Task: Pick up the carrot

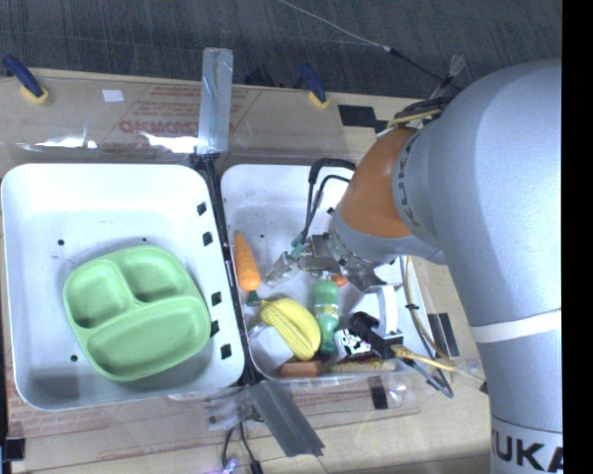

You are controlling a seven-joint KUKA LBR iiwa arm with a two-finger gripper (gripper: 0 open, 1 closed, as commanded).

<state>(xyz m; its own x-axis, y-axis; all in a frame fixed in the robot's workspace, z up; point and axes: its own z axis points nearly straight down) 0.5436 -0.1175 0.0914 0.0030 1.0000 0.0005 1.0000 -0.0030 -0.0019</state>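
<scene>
Against the right bin's (277, 181) left wall lies the carrot (247, 265); the pincer (301, 253) hovers beside it, grip state unclear.

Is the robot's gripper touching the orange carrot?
Apart. The camera view shows white bin floor between the gripper and the orange carrot by the bin's left wall.

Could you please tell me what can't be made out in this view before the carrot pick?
- Gripper: too small and cluttered to read.
- Right bin: its right part is hidden under the arm.
- Hot dog: partly covered by the corn.
- Carrot: lower tip is hard to separate from the corn.
</scene>
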